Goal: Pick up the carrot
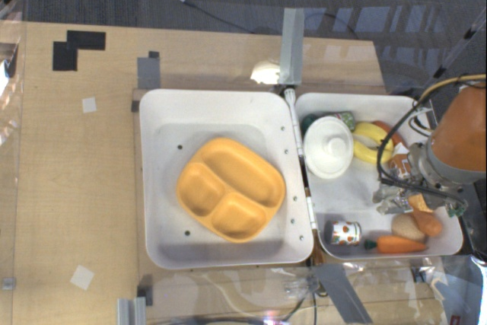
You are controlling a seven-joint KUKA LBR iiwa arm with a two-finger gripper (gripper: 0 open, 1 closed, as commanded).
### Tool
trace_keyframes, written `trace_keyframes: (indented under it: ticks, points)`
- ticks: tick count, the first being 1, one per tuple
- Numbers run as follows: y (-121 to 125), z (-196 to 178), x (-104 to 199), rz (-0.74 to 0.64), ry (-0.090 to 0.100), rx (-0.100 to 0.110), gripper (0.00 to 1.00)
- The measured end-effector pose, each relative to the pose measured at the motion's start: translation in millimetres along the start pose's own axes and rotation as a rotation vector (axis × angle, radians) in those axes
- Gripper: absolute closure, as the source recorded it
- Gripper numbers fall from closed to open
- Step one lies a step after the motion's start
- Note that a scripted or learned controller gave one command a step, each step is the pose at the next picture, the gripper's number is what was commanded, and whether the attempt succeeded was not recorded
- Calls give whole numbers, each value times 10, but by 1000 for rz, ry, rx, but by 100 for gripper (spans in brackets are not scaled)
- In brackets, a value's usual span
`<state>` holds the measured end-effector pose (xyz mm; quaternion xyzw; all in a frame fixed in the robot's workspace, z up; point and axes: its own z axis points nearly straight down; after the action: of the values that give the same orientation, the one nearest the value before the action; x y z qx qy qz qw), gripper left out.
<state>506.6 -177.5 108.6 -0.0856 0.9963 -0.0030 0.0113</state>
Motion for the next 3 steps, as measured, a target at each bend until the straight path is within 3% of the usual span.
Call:
trace_keyframes:
  ticks: [1,2,3]
  points:
    - [267,71,-130,29,13,-7,100]
    - [-319,-1159,-18,204,7,2,100]
    - [-230,-125,236,239,23,-8,100]
